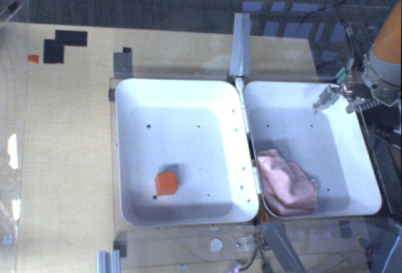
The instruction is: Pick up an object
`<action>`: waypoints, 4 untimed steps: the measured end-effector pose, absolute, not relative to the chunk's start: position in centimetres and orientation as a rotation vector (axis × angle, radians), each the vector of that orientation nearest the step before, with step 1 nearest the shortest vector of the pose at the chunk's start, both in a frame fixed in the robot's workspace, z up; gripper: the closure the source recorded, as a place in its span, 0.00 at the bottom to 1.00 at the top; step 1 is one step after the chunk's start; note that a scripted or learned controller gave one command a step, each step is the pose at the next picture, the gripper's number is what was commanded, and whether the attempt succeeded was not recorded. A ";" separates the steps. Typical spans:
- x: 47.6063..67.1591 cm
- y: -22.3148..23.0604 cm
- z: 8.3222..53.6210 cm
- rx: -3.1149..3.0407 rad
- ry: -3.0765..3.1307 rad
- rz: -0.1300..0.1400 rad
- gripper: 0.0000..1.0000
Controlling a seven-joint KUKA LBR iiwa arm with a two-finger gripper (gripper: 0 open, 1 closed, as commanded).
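Nearest me, a crumpled pink cloth (286,181) lies in the right bin (352,159), bunched against its front-left corner beside the divider. In the left bin (132,140), a small orange block (166,183) sits toward the front. Farther back, my gripper (336,97) hangs over the right bin's far right corner, its fingers spread with nothing between them; the arm (386,55) is cut off at the right.
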State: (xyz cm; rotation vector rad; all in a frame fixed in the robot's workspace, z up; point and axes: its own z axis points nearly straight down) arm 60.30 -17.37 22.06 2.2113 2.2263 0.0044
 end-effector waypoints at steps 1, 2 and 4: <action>58.5 -12.1 9.8 1.849 2.529 0.008 0.00; 50.5 -11.7 9.1 1.723 2.606 0.013 0.00; 52.8 -15.4 9.0 1.738 2.599 0.007 0.00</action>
